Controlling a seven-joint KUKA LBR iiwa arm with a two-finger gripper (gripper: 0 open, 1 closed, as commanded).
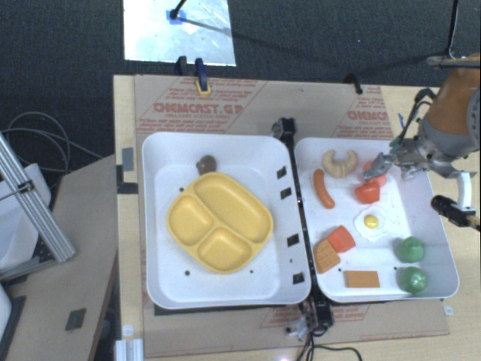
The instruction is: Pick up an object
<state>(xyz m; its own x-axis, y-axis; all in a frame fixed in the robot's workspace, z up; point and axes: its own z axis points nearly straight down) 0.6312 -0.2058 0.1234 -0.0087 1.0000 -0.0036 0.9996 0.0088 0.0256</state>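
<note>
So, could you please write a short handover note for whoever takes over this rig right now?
Gripper: low over the far side of the right bin, right at the red piece; too small to tell how it is set, and no hold is visible.
Right bin: croissant, sausage, fried egg, orange block, cracker, orange slab, two green balls.
Left bin: yellow tray, small brown item beyond it.
Done: nothing visibly lifted.
Left: grasp one object and lift it.
</note>
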